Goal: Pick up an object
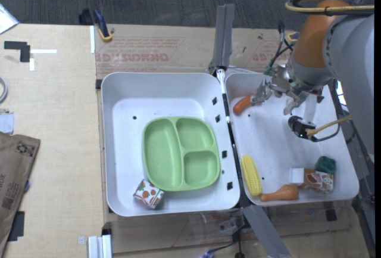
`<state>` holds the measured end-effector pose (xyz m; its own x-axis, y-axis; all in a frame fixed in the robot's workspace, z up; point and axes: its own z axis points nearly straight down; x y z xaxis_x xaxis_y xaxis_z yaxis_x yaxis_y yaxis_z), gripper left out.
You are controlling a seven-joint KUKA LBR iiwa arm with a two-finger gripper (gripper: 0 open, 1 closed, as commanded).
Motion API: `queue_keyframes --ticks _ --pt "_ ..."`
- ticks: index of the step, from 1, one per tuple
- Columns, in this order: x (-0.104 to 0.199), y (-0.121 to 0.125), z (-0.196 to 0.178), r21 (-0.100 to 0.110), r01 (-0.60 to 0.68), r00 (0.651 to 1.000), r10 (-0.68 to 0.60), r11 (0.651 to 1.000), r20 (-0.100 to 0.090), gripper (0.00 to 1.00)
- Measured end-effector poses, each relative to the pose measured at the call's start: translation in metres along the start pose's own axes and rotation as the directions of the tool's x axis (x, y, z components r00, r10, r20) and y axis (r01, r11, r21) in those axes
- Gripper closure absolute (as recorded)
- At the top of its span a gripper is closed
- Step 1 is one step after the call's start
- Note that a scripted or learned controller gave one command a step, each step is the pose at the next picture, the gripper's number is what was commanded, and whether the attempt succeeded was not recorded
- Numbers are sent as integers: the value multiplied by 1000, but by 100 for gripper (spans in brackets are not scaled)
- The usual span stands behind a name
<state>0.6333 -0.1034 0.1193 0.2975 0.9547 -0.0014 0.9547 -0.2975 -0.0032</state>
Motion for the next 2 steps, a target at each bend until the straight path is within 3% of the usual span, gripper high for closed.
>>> queue_keyframes --ticks 1,2 --pt "-23 -72 29 0 41 999 -41 999 -1 0" --pt "-4 28 1 -4 7 1000 -7 1000 0 0"
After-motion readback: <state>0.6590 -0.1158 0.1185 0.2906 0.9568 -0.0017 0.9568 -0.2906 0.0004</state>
